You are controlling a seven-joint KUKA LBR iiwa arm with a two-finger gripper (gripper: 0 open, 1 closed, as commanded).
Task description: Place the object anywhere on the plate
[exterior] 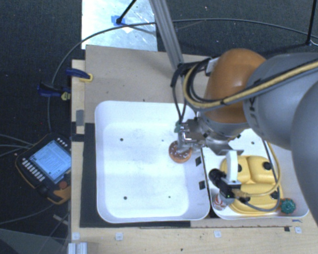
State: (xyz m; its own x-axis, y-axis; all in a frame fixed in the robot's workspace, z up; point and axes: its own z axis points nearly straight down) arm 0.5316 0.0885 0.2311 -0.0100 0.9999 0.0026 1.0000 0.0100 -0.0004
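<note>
One grey arm [285, 97] fills the right and upper right of the frame, with its orange band [231, 84] near the centre top and a bundle of black and yellow cables looped round it. Under it lies one tan bench [129, 76], and on the bench sit two shallow white bins side by side. The left bin [135, 201] takes up the middle and lower left of the bench, and its floor shows a few dark specks. The right bin [260, 215] is at the lower right, mostly covered by the arm, so that little more than its lower rim shows.

In the right bin lies one yellow moulded thing [253, 174]; its shape is partly hidden, and I cannot tell what it is. One handheld pendant with a lit screen [48, 164] lies off the bench at the left edge of the frame, and two clamps [77, 74] grip the bench's upper left side.

The gripper [183, 136] hangs near the centre of the frame, over the right edge of the left bin. Whether it is apart or closed cannot be told from this angle. One small round brown object [179, 152] sits directly beneath it, on or just above the left bin's floor near the right wall; contact between the two cannot be made out. One small teal object [287, 206] rests in the lower right corner of the right bin, beside the yellow thing.
</note>
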